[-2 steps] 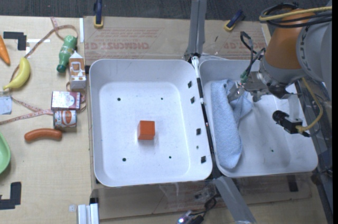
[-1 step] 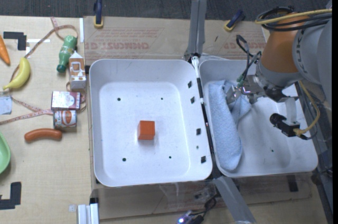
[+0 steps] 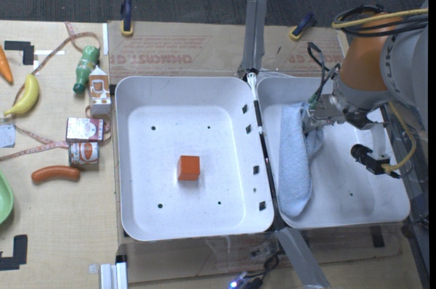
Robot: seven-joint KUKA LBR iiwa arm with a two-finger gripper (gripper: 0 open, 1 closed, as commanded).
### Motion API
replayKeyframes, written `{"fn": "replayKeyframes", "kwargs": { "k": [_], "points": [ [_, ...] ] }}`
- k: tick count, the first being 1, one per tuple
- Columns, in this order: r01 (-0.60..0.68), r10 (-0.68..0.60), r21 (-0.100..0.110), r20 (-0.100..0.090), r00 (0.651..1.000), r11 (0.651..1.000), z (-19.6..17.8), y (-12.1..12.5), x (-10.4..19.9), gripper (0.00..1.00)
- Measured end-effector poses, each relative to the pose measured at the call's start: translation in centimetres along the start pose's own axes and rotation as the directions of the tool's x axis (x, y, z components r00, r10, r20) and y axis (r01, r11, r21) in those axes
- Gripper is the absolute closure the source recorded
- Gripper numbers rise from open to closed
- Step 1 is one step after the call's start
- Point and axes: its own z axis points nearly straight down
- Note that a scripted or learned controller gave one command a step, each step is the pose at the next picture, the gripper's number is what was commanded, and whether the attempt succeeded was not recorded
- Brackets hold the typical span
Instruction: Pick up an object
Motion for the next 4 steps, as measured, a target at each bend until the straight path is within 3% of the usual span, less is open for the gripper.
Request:
{"fn": "replayKeyframes", "kwargs": {
  "k": [1,2,3,4],
  "points": [
    [0.0,0.0,0.0,0.0,1.0,1.0,0.0,0.0,0.0,0.0],
    [0.135,-0.135,-0.001,0.001,0.991,0.991,1.0,1.3,0.6,0.0],
    [0.129,-0.129,0.001,0.0,0.992,0.992,1.0,-1.3,-0.4,0.0],
    [0.24,-0.24,0.001,-0.001,0.971,0.971,1.0,-4.2,-2.0,0.0]
  ]
}}
